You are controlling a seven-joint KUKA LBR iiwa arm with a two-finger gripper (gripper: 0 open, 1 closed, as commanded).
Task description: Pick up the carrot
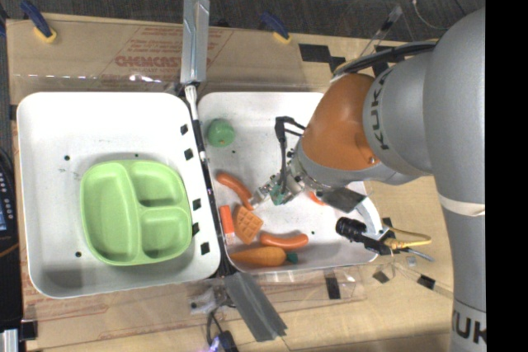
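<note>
The carrot is orange with a small green top at its right end. It lies flat along the front wall of the right bin. My gripper hangs low over the middle of that bin, behind the carrot and slightly to its right, and apart from it. The orange wrist band and grey arm cover the bin's right part. Nothing shows as held in the gripper.
Around the carrot lie a red-orange sausage, a waffle piece, a second sausage and a thin orange stick. A green ball sits at the bin's back left. The left bin holds a green divided plate.
</note>
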